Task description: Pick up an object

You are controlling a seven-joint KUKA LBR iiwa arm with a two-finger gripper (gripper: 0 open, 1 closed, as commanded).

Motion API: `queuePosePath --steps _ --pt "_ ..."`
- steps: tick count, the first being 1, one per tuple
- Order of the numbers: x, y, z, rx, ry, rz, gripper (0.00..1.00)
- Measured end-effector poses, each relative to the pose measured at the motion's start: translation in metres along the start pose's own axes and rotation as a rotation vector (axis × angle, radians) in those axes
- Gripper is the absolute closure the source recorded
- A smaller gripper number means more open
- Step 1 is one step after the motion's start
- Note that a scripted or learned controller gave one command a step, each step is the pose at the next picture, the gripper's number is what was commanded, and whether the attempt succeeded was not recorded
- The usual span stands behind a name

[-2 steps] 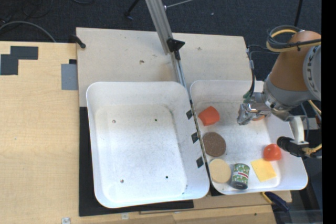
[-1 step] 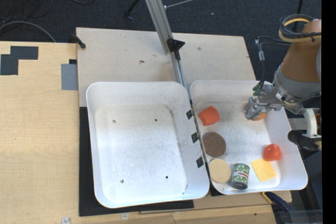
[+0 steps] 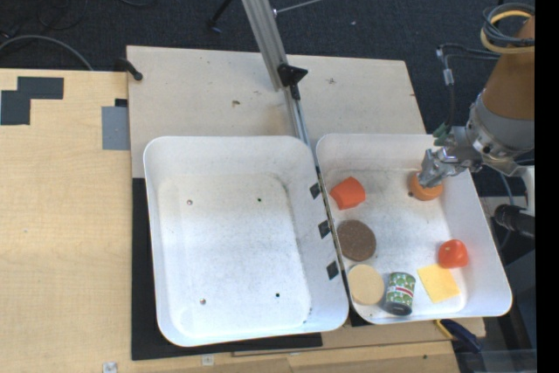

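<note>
Can (image 3: 399, 293), green and white label, print too small to read; lies on its side at the near edge of the right bin (image 3: 489, 297), well in front of the gripper (image 3: 430, 179) and to its left. Just beside it: tan disc (image 3: 366, 284), yellow block (image 3: 438, 283). Red-orange ball (image 3: 452, 253) behind the block. Brown disc (image 3: 356, 239) and orange cube (image 3: 348, 193) lie left of the gripper, by the divider. Gripper low over a round orange object (image 3: 425, 189) at the bin's far right; cannot tell finger state or contact. Left bin (image 3: 227, 240) lies beyond the divider, far from the gripper.
</note>
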State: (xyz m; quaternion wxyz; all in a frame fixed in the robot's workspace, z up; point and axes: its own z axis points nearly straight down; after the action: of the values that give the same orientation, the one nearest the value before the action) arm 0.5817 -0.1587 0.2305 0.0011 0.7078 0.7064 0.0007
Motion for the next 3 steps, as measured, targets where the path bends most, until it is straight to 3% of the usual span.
queuePosePath --steps 1,3 --pt "0.058 -0.01 0.007 0.007 0.004 -0.006 1.0" --pt "0.145 -0.042 -0.003 0.008 0.003 -0.005 1.0"
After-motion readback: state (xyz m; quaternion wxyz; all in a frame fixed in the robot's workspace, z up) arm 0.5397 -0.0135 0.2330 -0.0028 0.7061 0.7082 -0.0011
